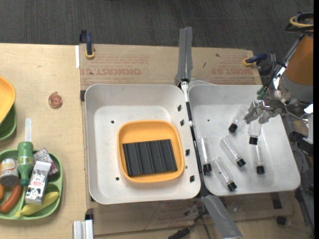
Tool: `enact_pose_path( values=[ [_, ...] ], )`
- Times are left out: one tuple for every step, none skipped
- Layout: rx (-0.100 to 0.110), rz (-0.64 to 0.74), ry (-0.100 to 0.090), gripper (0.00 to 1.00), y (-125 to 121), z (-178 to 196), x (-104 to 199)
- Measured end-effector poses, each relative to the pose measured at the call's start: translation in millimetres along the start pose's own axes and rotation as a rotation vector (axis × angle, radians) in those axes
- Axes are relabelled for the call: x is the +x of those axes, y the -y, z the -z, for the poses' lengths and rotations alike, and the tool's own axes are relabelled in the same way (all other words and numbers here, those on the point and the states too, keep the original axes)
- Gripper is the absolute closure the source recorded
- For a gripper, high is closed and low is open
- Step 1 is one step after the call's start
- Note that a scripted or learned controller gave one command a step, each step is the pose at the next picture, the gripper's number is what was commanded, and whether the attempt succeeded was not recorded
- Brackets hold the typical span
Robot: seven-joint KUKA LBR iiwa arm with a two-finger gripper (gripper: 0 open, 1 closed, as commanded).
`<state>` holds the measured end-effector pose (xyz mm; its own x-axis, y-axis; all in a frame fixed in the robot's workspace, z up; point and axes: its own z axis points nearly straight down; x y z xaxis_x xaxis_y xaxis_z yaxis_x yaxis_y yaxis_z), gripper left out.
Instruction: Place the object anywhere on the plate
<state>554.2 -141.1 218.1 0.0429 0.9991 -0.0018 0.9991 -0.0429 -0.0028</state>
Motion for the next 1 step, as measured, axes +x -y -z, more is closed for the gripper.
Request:
enact_pose_path(
  values=[
    [-0.003,0.207,0.001,1.0,-65.1,14.6,-44.4]
  ],
)
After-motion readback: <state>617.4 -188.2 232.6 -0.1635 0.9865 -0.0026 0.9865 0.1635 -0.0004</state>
